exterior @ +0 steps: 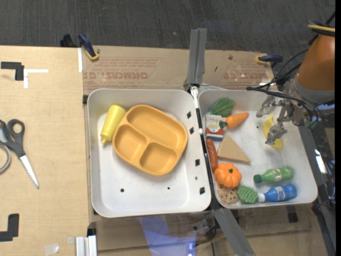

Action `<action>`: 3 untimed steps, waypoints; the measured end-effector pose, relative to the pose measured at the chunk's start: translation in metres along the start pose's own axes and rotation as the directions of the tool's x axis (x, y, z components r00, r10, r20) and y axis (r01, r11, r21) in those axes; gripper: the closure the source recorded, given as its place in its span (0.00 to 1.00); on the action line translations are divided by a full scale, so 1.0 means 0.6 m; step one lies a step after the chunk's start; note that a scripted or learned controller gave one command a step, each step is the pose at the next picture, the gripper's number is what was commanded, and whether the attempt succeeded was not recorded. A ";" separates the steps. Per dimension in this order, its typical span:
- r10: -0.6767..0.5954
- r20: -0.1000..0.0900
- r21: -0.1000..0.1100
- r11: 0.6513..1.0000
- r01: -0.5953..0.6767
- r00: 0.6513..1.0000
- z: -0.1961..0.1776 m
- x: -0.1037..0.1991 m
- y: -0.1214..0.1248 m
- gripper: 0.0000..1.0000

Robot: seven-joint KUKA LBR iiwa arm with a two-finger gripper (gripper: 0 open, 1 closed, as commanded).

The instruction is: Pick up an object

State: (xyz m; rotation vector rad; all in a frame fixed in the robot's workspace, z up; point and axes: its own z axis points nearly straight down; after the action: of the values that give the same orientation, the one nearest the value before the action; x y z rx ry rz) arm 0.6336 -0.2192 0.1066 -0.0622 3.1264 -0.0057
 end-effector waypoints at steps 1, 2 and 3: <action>0.066 -0.008 -0.002 0.998 -0.066 0.998 0.020 0.010 -0.003 0.00; 0.064 0.000 -0.001 0.998 -0.064 0.998 0.000 0.006 -0.002 1.00; 0.064 0.000 -0.001 0.998 -0.064 0.998 0.000 0.006 -0.002 0.00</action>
State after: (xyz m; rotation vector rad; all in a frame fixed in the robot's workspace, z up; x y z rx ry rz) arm 0.6303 -0.2204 0.1065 0.0373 3.1271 -0.0038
